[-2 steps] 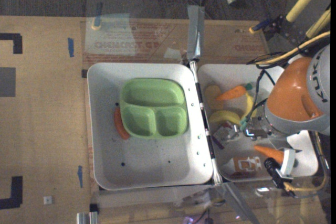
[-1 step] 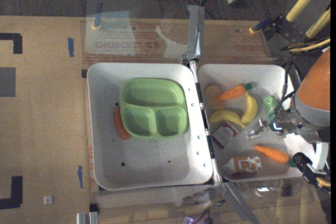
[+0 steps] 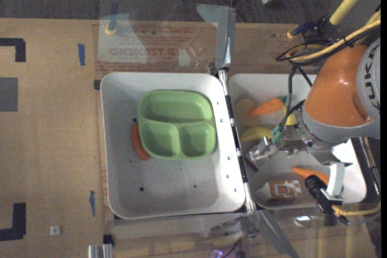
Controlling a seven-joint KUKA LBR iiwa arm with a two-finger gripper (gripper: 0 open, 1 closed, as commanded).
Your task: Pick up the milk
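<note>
The milk [image 3: 283, 190] is a small white carton with an orange label, lying flat near the front edge of the right bin [image 3: 354, 190]. My gripper [image 3: 259, 151] hangs over the left middle of that bin, up and to the left of the carton and apart from it. Its fingers stand open with nothing between them. The grey and orange arm covers the bin's right half.
The right bin also holds an orange carrot [image 3: 267, 107], pale yellow pieces [image 3: 254, 133] and a small orange piece [image 3: 303, 173] beside the milk. The left bin [image 3: 121, 178] holds a green divided plate [image 3: 177, 124] and an orange item [image 3: 138, 143] at its left side.
</note>
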